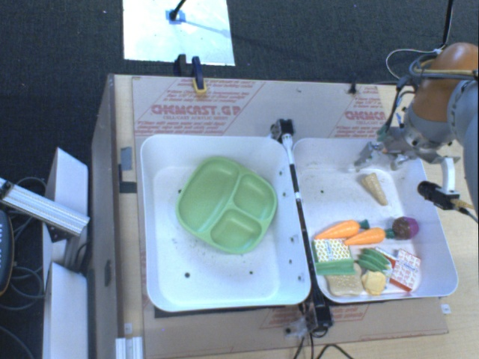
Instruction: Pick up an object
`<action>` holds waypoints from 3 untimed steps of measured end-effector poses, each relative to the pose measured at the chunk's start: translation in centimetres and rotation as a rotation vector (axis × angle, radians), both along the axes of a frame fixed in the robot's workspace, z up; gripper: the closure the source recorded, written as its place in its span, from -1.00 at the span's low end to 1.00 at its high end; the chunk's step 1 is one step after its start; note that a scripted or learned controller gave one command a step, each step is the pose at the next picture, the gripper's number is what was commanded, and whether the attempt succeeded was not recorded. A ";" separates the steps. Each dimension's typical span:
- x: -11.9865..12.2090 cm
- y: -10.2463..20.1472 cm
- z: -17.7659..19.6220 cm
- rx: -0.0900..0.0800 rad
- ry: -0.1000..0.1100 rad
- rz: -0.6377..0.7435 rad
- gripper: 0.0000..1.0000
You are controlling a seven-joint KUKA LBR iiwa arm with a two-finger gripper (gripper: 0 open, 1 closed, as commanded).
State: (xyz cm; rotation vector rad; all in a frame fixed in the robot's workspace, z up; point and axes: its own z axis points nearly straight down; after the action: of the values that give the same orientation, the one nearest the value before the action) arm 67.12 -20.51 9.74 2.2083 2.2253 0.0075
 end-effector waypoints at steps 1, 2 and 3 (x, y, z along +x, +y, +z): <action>-0.1 0.0 -0.9 0.002 0.004 -0.003 -1.00; -0.1 0.0 -1.1 0.002 0.006 -0.002 -1.00; -0.1 0.0 -1.1 0.002 0.006 -0.002 -1.00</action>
State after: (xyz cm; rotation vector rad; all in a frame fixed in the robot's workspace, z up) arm 66.99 -20.49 8.65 2.2150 2.2267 0.0030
